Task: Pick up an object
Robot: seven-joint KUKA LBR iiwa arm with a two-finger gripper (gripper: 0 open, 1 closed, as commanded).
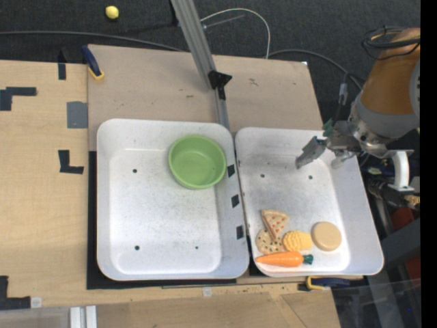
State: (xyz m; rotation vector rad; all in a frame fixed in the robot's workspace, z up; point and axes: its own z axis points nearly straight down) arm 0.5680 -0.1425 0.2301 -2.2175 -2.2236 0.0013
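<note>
Green bowl (197,161): 1; carrot (280,259): 1; 2 white bins (116,183).

Wooden bench (41,183), two white bins (123,251) (355,244) side by side

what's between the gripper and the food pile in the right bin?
Nothing. In the camera view, bare speckled floor of the right bin separates the gripper from the pizza slice, the nearest food item.

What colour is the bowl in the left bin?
Light green. The bowl shows clearly in the camera view.
</note>
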